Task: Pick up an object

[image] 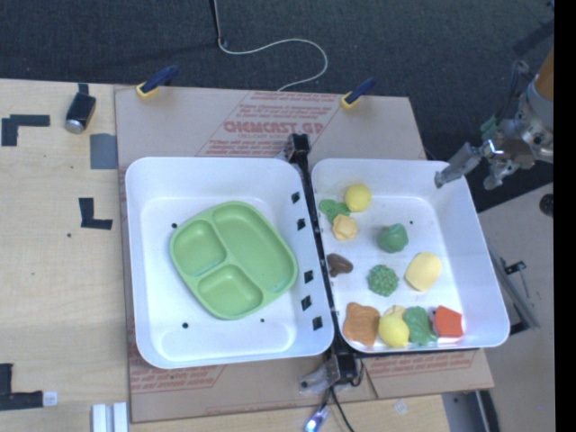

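Note:
The right bin (468, 232) holds several toy foods. Among them are a yellow lemon (358, 197), a dark green pepper (392, 238), a green broccoli (382, 280), a pale yellow fruit (423, 271), a brown piece (338, 263), an orange toast (362, 324) and a red-orange block (447, 322). My gripper (472, 169) hangs over the bin's far right corner, above and to the right of the foods. It is open, its fingers (450, 166) spread, with nothing between them.
The left bin (144, 241) holds a light green divided plate (234, 258). A black divider (310, 241) runs between the bins. Cardboard lies under both bins, held by blue and yellow clamps (357, 90). A white cable (270, 48) loops at the back.

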### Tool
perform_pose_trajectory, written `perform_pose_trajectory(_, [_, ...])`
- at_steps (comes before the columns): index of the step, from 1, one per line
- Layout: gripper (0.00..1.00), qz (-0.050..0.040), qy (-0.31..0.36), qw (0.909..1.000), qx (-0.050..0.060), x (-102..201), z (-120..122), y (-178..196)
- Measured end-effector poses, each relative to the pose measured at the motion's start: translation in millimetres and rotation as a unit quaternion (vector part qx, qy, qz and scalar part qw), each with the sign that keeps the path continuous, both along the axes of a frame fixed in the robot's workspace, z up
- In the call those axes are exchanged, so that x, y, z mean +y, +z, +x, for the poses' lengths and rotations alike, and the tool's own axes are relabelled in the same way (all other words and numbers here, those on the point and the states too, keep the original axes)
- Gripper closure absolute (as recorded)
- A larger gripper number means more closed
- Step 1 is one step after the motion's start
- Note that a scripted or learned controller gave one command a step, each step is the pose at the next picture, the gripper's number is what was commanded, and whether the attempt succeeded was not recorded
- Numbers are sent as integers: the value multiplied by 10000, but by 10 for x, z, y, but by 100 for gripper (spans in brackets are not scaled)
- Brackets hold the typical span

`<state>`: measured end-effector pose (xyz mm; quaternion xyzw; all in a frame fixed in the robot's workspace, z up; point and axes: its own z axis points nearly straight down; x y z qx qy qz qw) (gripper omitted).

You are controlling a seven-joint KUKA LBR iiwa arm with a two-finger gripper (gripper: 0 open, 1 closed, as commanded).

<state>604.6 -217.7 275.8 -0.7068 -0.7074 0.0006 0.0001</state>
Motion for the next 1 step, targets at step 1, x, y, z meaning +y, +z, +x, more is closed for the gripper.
perform_pose_trajectory(1, [0, -21, 23, 9999, -101, 454, -225, 1838])
